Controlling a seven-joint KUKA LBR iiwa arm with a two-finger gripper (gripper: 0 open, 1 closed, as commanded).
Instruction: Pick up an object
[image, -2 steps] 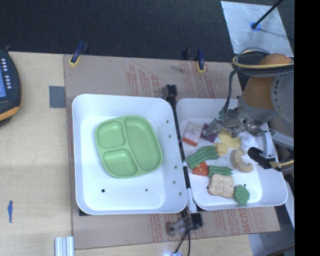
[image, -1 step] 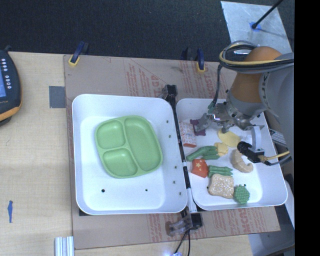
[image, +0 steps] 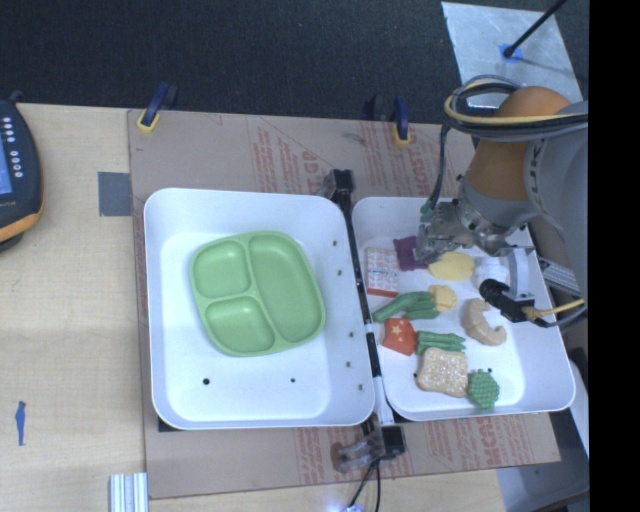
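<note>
My gripper (image: 437, 243) hangs over the far part of the right bin (image: 556, 372), just above a yellow lemon-shaped piece (image: 452, 266) and beside a purple piece (image: 406, 250). Nothing shows between its fingers. Below it lie a green bean pod (image: 405, 306), a small corn piece (image: 443, 296), a red strawberry-like piece (image: 399, 336), a tan croissant (image: 483, 323), a speckled bread slice (image: 442, 371) and a green broccoli (image: 483, 388). A pink-and-white packet (image: 381, 270) lies at the bin's left side.
The left bin (image: 170, 300) holds a green divided plate (image: 257, 292). A black clamp (image: 341, 184) sits between the bins at the far edge. A handheld pendant (image: 15, 170) lies at the bench's far left.
</note>
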